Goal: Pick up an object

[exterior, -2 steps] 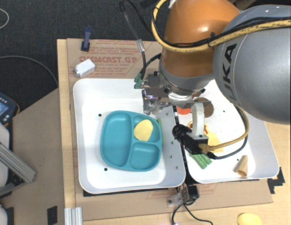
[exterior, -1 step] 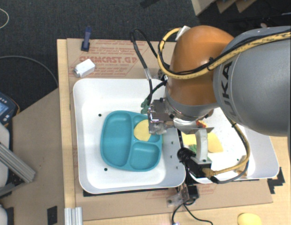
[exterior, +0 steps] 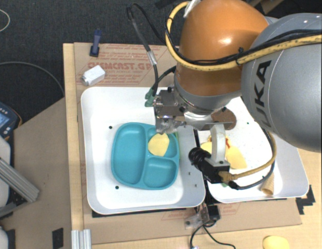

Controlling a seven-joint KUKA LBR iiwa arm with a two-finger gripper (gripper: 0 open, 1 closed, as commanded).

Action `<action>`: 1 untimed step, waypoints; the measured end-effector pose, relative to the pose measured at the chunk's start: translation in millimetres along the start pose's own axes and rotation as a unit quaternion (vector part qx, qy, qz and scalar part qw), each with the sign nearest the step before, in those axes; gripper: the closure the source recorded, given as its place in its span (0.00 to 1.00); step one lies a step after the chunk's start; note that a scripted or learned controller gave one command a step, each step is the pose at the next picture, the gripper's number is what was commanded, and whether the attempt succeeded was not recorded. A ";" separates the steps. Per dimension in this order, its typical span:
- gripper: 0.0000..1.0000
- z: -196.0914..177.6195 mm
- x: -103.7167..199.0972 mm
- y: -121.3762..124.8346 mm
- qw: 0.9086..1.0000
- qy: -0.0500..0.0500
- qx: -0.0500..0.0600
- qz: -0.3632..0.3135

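Observation:
A pale yellow rounded piece point(exterior: 158, 146) lies in the upper right compartment of a blue divided plate point(exterior: 131, 157), which sits in the left white bin point(exterior: 96, 139). My gripper point(exterior: 166, 125) hangs directly over the yellow piece, its tip at the piece's top edge. The big orange and grey arm covers the area above and to the right. Whether the piece is touched or held is hidden by the gripper body.
In the right bin point(exterior: 292, 176) lie yellow pieces point(exterior: 236, 157) and a tan object point(exterior: 268, 185), partly under a black cable fitting point(exterior: 208, 166). A small white box point(exterior: 93, 75) and a blue clip point(exterior: 95, 42) rest on the cardboard behind the left bin.

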State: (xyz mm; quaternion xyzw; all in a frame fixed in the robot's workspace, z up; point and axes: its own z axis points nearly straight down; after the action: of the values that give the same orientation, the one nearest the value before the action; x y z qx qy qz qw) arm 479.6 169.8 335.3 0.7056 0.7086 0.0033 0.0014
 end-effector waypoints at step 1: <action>1.00 59.8 -0.9 75.9 1.000 -0.002 0.002 0.003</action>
State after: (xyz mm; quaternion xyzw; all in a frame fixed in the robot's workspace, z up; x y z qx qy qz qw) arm 555.9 169.4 276.1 0.7078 0.7064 0.0002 0.0014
